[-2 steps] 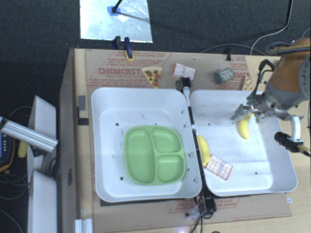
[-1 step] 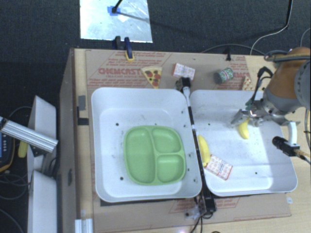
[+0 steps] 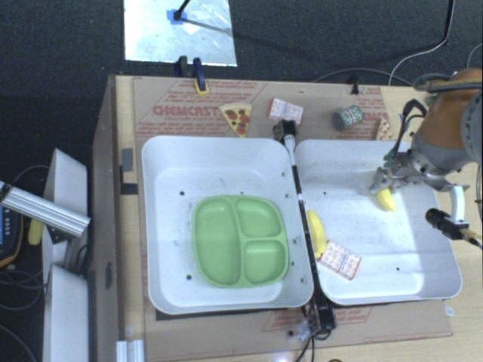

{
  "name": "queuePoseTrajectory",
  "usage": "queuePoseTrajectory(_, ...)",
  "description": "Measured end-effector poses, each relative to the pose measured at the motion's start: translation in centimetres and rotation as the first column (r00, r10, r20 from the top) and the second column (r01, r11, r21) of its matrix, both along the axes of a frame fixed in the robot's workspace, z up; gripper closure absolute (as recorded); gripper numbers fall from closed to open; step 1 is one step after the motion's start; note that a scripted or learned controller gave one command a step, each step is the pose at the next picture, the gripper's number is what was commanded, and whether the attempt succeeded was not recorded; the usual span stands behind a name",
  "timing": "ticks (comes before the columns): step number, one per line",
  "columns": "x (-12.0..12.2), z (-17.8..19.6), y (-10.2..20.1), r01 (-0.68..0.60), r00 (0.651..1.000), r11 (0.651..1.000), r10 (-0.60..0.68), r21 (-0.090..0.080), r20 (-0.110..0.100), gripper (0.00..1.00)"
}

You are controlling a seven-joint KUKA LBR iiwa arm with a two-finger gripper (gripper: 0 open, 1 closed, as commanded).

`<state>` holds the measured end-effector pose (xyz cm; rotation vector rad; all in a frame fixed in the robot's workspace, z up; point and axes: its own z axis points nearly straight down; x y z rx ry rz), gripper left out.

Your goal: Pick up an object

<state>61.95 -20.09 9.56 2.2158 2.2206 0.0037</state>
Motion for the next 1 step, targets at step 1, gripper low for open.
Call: queuePoseTrajectory(1,1.17,-1.12,6.93,-0.001,1.000,1.000,0.001,0.002,-0.005,1.00)
